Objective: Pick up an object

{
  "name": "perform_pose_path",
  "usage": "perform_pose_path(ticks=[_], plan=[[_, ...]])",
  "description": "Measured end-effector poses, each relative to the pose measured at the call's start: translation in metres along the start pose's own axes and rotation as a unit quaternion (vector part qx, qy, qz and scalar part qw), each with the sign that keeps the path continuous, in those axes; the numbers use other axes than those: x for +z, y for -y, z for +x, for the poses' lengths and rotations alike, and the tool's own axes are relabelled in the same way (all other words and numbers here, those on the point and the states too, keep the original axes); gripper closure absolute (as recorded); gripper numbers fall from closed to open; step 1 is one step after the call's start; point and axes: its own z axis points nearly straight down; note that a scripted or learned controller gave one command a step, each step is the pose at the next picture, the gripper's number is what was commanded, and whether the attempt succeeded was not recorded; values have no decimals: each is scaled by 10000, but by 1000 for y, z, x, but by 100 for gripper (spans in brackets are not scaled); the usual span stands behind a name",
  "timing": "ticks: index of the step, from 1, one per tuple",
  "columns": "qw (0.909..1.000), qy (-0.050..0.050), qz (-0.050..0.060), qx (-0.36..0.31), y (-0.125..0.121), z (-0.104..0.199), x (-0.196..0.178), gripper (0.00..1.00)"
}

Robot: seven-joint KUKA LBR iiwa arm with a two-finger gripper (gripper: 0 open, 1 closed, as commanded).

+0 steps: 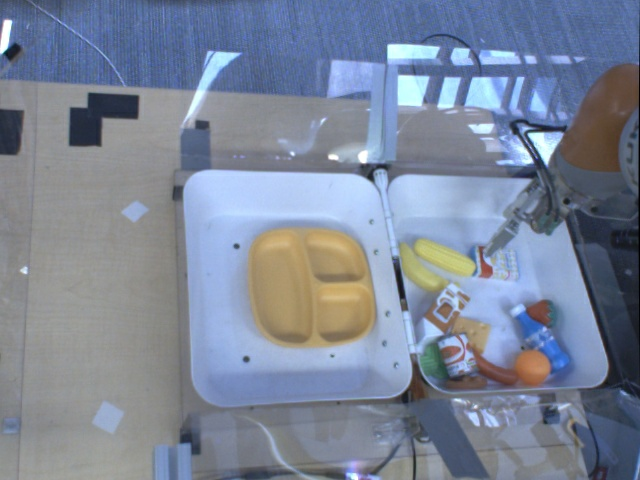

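I'm looking down on the wooden table [90, 268], with black tape patches [100, 116] near its far left corner and a few pale squares [134, 211] scattered on it. Blue carpet [200, 18] runs behind, a thin white cable [75, 36] trailing across it. In the left bin [215, 298] I see a yellow divided tray [310, 286] lying flat, three compartments facing up.

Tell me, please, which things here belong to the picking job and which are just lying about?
Belong to the job:
gripper
red-and-white packet at its tip
corn cob
banana
orange
blue bottle
right bin

Lying about:
yellow divided plate
left bin
black tape marks on the bench
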Motion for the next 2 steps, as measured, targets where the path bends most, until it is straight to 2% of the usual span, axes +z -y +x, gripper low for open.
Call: perform_pose_path(ticks=[1,2], plan=[[9735,-11,-6,2285,-28,61,19,0],[9921,3,-6,1254,-61,78,18,0]])
